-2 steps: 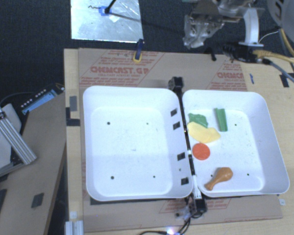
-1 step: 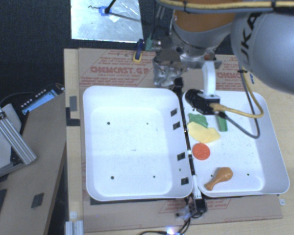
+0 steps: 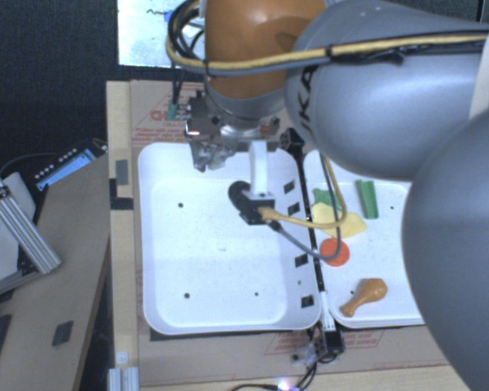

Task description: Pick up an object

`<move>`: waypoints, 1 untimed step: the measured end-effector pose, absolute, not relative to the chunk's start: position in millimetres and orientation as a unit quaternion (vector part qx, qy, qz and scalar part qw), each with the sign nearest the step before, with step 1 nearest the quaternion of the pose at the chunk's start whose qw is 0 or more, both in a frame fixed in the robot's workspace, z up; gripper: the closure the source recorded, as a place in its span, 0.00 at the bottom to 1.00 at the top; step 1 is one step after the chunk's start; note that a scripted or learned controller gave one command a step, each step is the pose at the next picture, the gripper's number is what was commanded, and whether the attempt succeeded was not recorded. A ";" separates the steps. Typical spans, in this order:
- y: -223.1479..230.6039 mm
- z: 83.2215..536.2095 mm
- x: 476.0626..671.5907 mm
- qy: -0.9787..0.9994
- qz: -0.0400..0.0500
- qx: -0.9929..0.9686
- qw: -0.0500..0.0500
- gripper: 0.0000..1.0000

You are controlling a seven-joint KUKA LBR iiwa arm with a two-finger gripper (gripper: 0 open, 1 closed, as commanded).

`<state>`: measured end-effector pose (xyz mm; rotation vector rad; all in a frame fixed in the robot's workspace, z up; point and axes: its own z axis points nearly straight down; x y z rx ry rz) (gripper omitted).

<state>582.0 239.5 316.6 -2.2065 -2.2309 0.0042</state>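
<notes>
Hovering at the far edge of the shallow white plastic bin (image 3: 196, 283), my gripper (image 3: 205, 157) is carrying nothing visible; spread or pressed together, I cannot tell. Beside that bin, a tan drumstick-shaped toy (image 3: 365, 293) is lying unpicked.

Bins (image 3: 204, 259) white, stick (image 3: 367, 199) green, one piece (image 3: 349, 226) yellow, disc (image 3: 337, 253) orange-red, drumstick-shaped toy (image 3: 365, 294) tan.
</notes>
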 end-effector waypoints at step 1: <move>213.9 394.7 585.7 -0.707 -0.004 -0.707 -0.002 1.00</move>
